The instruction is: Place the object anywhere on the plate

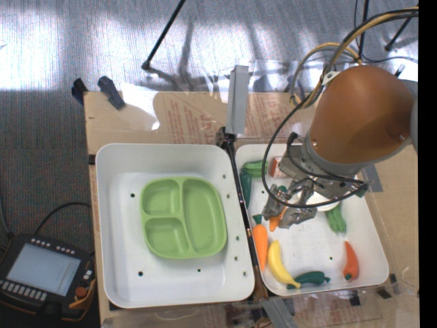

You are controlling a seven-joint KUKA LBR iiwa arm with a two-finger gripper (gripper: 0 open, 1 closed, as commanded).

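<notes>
Plate [183, 218]: light green. Bins [116, 183]: white. Right of the plate: orange carrot [260, 241], yellow banana [278, 264], dark green pepper [313, 277].

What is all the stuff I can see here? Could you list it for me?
Bins: two, white, side by side on the bench.
Plate: one, light green, three sections, in the left bin.
Carrot: one, orange, right bin, near its left wall.
Banana: one, yellow, beside the carrot.
Pepper: one, orange-red, right bin's near right corner.
Handheld screen: one, dark, bottom left on the floor.
Arm: one, orange band, above the right bin.
</notes>
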